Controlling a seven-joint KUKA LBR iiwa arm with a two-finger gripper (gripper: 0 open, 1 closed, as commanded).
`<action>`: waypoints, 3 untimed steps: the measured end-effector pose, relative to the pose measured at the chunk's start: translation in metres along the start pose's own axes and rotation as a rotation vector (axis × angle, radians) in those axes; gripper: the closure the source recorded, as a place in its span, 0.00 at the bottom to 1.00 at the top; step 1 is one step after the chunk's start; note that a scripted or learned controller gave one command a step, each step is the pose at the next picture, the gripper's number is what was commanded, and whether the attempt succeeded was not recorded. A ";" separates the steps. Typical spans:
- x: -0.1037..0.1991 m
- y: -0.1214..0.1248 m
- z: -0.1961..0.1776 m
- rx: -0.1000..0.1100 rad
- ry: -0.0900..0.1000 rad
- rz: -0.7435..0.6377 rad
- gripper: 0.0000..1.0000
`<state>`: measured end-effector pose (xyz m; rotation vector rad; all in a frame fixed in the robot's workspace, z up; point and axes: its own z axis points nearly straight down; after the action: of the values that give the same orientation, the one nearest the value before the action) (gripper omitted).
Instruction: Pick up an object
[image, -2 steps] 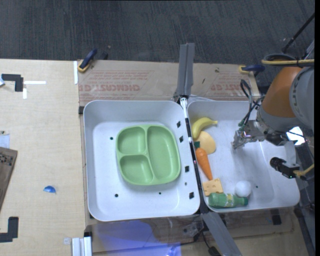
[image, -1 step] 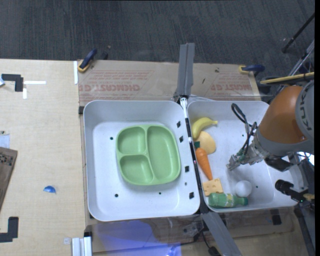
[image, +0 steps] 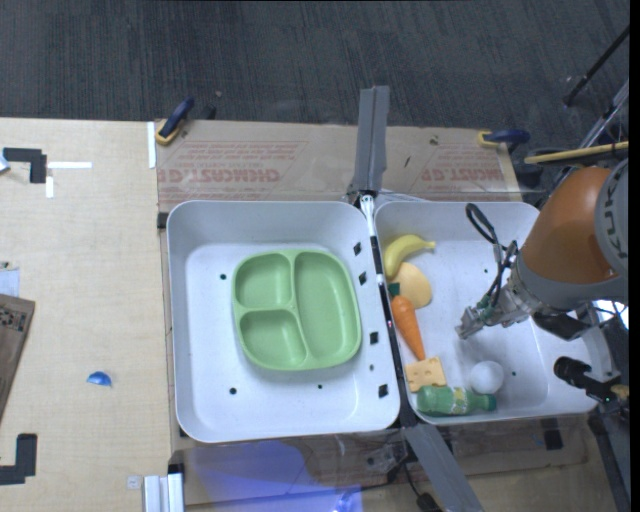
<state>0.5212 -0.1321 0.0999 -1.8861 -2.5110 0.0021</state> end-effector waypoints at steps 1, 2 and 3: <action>0.030 0.006 0.009 0.000 0.000 -0.104 1.00; 0.013 0.062 0.008 -0.003 -0.002 -0.203 1.00; 0.083 0.103 -0.092 -0.001 -0.002 -0.065 1.00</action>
<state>0.5975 -0.0241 0.1914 -1.8041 -2.5729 0.0027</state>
